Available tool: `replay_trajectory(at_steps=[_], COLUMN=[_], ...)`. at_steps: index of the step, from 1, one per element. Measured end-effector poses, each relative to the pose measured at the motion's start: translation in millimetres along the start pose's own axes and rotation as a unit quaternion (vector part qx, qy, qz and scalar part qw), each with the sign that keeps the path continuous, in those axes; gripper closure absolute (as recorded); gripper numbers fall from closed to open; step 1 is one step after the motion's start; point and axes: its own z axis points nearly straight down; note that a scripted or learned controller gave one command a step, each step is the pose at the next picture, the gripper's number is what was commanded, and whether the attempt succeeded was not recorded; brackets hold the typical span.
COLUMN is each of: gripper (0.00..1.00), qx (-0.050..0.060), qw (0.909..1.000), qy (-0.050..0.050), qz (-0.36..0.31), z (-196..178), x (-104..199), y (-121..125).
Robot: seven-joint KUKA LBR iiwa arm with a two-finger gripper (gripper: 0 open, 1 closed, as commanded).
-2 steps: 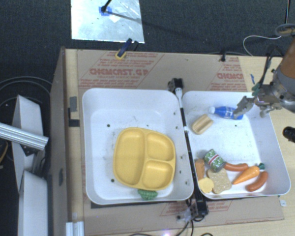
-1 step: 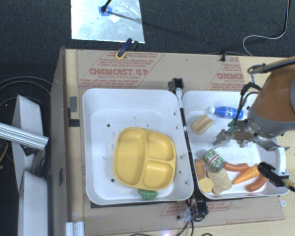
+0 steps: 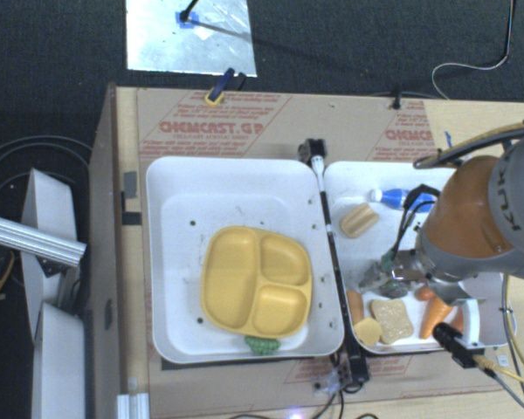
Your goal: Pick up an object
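Even, fairly bright overhead light is washing both bins [image 3: 244, 177], leaving only faint shadows under their rims. A foil sheet [image 3: 190, 24] beyond the bench is throwing back pale glare. The dark floor [image 3: 44, 51] is swallowing detail. The picture is looking soft and slightly grainy throughout, and small items in the right bin are blurring together.

Yellow divided plate [image 3: 255, 280] in left bin [image 3: 176, 182]

yellow divided plate [image 3: 256, 280] filling left bin [image 3: 170, 234] middle, arm [image 3: 476, 221] covering right bin's [image 3: 349, 182] crowded food items
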Motion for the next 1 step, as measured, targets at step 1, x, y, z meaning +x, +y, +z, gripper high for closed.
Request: replay_trajectory(at_steps=[1], gripper=[0.00], qx=[0.000], qw=[1.0000], qy=[-0.001], qz=[0.001], z=[10.4], x=[-55.1], y=[-5.8])
